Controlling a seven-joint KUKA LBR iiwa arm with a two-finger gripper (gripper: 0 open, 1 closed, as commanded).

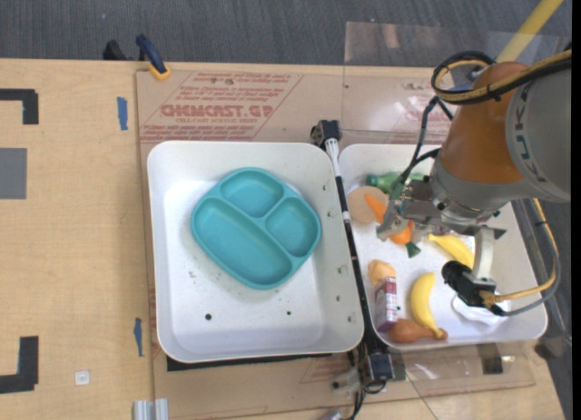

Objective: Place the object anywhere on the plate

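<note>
A teal plate (pixel 256 226) with three compartments lies in the left white bin (pixel 168 255), with nothing on it. My gripper (pixel 398 220) is low in the right bin (pixel 534 314), near that bin's upper left part. Right under its tip sits a small orange toy carrot (pixel 402 235) with a green end. The wrist and the grey and orange arm hide the tip, so the grip is unclear. The gripper is well to the right of the plate, past the wall between the bins.
The right bin also holds a pale orange round piece (pixel 366 203), a green item (pixel 384 180), a yellow banana (pixel 423 302), another yellow piece (pixel 454 247), a small bottle (pixel 388 298) and a brownish fruit (pixel 413 330). A black clamp (pixel 326 131) stands at the bins' far joint.
</note>
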